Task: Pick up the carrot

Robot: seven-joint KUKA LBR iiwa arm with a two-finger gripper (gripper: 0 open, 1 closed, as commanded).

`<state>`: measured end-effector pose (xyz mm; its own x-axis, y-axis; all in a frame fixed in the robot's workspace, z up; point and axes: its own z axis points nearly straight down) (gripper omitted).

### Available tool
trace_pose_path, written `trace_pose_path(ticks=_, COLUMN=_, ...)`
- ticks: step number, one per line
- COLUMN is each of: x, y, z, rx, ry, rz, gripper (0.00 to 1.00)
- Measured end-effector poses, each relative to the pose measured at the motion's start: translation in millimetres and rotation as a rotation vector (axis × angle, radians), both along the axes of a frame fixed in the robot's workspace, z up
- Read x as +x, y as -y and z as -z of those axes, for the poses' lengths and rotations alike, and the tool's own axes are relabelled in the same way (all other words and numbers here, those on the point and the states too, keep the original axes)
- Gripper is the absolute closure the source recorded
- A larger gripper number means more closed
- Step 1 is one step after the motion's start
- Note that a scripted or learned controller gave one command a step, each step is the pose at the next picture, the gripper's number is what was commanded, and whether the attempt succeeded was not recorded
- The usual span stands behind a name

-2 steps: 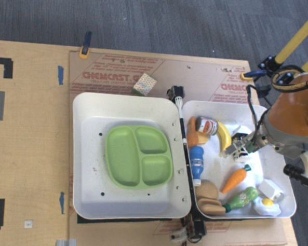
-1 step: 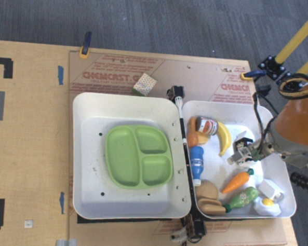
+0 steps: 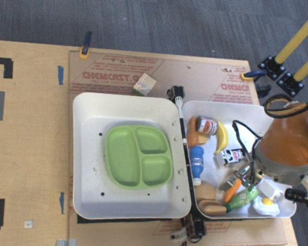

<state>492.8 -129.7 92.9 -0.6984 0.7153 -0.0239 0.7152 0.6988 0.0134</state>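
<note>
The carrot (image 3: 232, 191) is a small orange toy with a green leafy top (image 3: 242, 199). It lies slanted near the front of the right bin (image 3: 248, 111). My gripper (image 3: 238, 177) hangs low over the bin, right at the carrot's upper orange end, below the arm's orange band (image 3: 288, 141). The arm's body covers the bin's right side, and the gripper's tip is too cluttered to read. The carrot seems to rest among the other toys rather than hang in the air.
The right bin also holds a banana (image 3: 222, 137), a blue bottle (image 3: 196, 163), a can (image 3: 208, 126), a bread roll (image 3: 205, 190), a hot dog (image 3: 212, 206), a fried egg (image 3: 267, 206) and a small black-and-white box (image 3: 230, 157). A green divided plate (image 3: 139, 156) lies in the left bin (image 3: 85, 141).
</note>
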Motion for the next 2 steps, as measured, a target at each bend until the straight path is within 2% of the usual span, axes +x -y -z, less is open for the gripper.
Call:
trace_pose_path(ticks=1, x=0.2, y=-3.9, z=-11.3, rx=0.012, ry=-0.010, rz=-0.001, gripper=1.00)
trace_pose_path(ticks=2, x=-11.4, y=-95.6, z=-92.8, rx=0.016, ry=-0.018, rz=0.427, gripper=1.00)
